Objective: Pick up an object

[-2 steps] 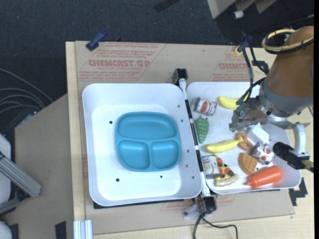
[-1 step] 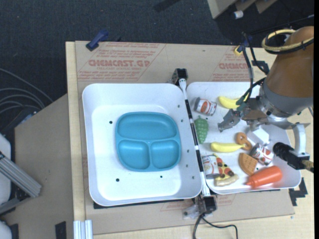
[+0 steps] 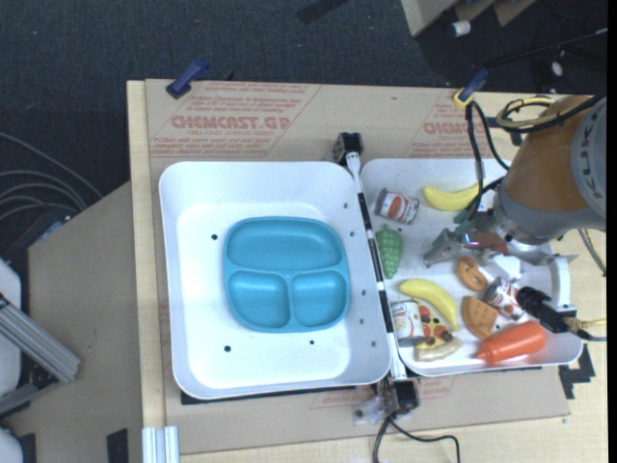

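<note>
The pincer [image 3: 445, 249] is lowered among the toy foods; nothing is lifted yet. Whether it is parted cannot be told. A green pepper [image 3: 388, 250] lies just beside it.

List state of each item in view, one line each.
Blue tray: flat in left bin, compartments bare.
Can: on its side, right bin.
Upper banana: lying at back of right bin.
Lower banana: lying mid-bin.
Orange carrot: lying along front rim.
Pizza slice: flat at the front.
Tool: low over right bin, holding nothing visible.
</note>
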`<state>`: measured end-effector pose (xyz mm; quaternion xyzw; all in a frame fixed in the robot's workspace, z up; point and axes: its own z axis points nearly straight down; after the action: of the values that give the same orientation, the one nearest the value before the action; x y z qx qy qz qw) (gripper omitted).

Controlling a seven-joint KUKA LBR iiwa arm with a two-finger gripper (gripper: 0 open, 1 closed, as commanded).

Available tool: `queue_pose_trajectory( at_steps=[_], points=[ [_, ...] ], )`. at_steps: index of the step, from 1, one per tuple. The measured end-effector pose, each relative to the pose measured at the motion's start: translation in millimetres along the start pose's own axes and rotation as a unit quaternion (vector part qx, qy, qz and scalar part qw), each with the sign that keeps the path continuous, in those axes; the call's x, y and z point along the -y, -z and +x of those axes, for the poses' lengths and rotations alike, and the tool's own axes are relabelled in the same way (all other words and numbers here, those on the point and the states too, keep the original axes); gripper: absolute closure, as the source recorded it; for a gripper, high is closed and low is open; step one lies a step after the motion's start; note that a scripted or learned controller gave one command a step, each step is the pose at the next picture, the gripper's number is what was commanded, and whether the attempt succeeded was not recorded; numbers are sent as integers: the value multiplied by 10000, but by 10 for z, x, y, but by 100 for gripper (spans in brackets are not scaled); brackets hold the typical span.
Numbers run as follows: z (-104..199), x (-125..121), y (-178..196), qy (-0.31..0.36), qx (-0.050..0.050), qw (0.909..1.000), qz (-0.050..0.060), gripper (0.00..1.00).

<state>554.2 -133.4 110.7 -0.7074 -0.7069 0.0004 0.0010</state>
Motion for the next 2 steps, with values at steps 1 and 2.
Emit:
queue_pose_trajectory(
  at_steps=[1, 2],
  points=[
    [-70, -359, -261, 6, 6, 10000, -14, 0],
    [45, -1000, -317, 20, -12, 9998, 218, 0]
  ],
)
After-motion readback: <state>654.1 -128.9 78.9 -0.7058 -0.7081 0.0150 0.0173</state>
